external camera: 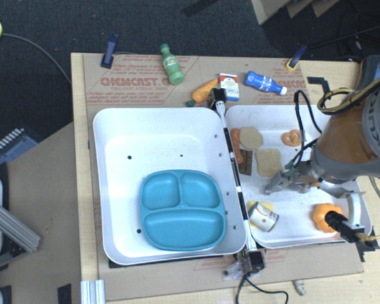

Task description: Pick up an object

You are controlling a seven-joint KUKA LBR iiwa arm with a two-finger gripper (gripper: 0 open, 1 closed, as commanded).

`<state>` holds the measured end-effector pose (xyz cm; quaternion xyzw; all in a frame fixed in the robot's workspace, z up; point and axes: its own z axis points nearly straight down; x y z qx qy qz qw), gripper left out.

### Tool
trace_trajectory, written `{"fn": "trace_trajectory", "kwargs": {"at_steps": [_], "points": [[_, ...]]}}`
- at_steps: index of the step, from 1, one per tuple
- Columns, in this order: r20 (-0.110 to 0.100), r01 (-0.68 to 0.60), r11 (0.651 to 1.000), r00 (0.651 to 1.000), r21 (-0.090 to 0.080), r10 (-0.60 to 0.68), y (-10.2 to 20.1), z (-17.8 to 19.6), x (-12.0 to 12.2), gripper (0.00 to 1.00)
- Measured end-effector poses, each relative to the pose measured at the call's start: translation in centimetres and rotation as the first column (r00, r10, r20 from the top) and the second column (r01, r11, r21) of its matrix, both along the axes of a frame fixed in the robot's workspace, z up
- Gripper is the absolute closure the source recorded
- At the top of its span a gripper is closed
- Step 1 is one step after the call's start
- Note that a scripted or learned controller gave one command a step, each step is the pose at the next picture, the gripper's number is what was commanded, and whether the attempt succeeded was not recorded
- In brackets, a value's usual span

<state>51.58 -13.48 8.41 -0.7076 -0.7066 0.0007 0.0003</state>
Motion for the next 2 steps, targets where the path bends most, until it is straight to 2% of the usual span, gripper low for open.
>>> {"fn": "trace_trajectory", "kwargs": {"at_steps": [1, 2], "points": [[0.002, -0.003, 1.0, 1.0, 0.001, 0.003, 2.0, 0.1, 6.7, 0.0], [0.003, -0.004, 1.0, 1.0, 0.0, 0.004, 1.9, 1.1, 6.7, 1.0]]}}
